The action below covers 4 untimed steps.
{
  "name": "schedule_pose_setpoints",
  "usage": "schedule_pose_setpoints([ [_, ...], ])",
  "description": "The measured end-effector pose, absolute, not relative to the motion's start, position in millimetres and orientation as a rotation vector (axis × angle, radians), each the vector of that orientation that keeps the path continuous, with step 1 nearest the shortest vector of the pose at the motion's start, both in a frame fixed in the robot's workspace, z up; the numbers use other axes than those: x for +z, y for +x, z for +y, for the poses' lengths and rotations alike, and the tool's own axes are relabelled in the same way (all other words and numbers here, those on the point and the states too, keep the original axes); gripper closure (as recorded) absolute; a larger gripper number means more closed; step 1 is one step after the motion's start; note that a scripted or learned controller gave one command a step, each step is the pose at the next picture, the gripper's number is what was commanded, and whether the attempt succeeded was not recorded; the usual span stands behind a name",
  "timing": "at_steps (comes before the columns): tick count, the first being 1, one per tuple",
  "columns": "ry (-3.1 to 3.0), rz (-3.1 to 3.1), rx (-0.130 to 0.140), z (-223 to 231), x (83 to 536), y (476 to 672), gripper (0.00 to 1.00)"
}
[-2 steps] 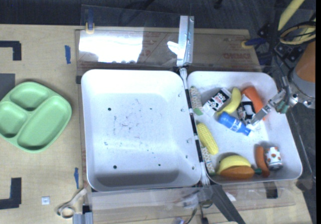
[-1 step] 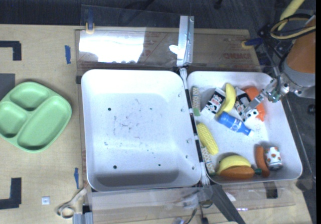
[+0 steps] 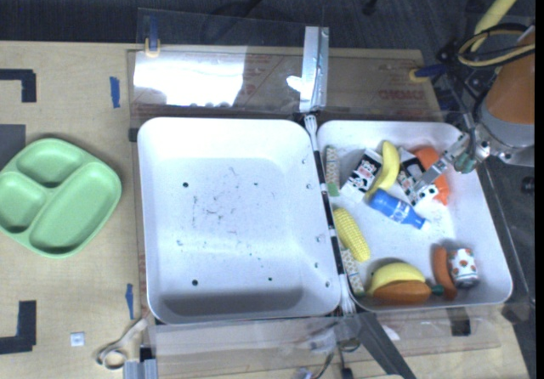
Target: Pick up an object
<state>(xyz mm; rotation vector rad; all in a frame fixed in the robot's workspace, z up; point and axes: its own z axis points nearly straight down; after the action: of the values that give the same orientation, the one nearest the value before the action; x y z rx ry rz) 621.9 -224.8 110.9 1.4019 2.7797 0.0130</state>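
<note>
The right bin (image 3: 493,224) holds several small objects. A yellow banana (image 3: 388,166) lies at the back next to a black and white box (image 3: 365,170). In front of them lies a blue bottle (image 3: 396,208). A corn cob (image 3: 351,233) rests along the left wall. At the front sit a yellow fruit (image 3: 396,270) on a brown bun (image 3: 401,290), an orange piece (image 3: 440,265) and a small can (image 3: 462,266). My gripper (image 3: 429,175) reaches in from the right, low over an orange object (image 3: 430,156) at the back of this bin, just right of the banana.
The left bin (image 3: 229,216) adjoins the right one. A green divided plate (image 3: 56,195) lies on the bench at far left. A clear panel with a metal post (image 3: 314,67) stands behind the bins. Cables hang at the upper right.
</note>
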Motion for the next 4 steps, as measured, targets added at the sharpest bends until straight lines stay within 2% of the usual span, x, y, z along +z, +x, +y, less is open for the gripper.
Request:
schedule_pose_setpoints([
  [1, 1.369, 2.798, 0.013, -226.0, 107.7, 629.1, 0.0],
  [2, 1.357, 2.767, 0.015, -230.1, 125.4, 635.4, 1.0],
  [3, 1.359, 2.771, 0.014, -229.6, 122.7, 634.1, 0.0],
  [4, 1.24, 2.844, 0.005, -206.1, 110.9, 621.0, 0.0],
])
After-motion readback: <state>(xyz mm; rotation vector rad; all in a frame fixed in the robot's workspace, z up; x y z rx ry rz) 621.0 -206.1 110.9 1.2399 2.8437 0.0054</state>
